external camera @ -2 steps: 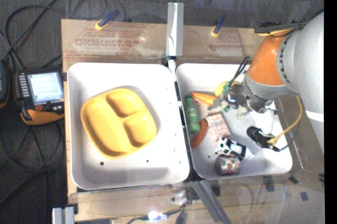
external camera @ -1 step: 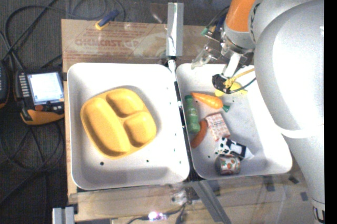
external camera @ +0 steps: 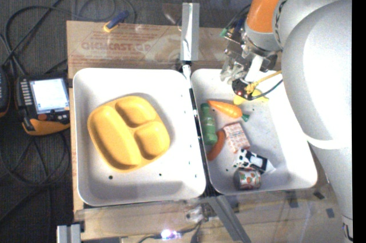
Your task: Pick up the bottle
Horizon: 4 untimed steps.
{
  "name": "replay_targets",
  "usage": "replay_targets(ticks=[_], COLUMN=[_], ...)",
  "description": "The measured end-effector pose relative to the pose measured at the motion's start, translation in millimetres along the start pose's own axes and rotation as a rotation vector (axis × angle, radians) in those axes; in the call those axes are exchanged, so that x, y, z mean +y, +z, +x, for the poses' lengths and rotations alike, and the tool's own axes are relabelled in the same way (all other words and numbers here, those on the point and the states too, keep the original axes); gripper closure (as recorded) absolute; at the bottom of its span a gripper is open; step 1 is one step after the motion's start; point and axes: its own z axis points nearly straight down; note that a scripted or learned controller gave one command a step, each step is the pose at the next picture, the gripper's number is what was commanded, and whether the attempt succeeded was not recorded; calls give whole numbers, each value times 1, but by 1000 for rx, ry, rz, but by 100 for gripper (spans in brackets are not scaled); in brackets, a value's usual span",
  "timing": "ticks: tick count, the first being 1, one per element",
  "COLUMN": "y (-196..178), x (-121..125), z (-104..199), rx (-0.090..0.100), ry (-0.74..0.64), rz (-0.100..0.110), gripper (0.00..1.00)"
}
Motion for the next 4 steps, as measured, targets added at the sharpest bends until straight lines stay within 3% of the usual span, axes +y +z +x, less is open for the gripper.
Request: replay_targets(ticks=[1, 2, 3, 4], y=[-193, -241, -181, -80], x=[14, -52, -57, -98], z=[-26, -54, -89, -158], rx=[8, 9, 8, 11], ry=[313, -187, -130, 315], rz=[1, -1, 0, 7], gripper=[100, 100, 100, 100])
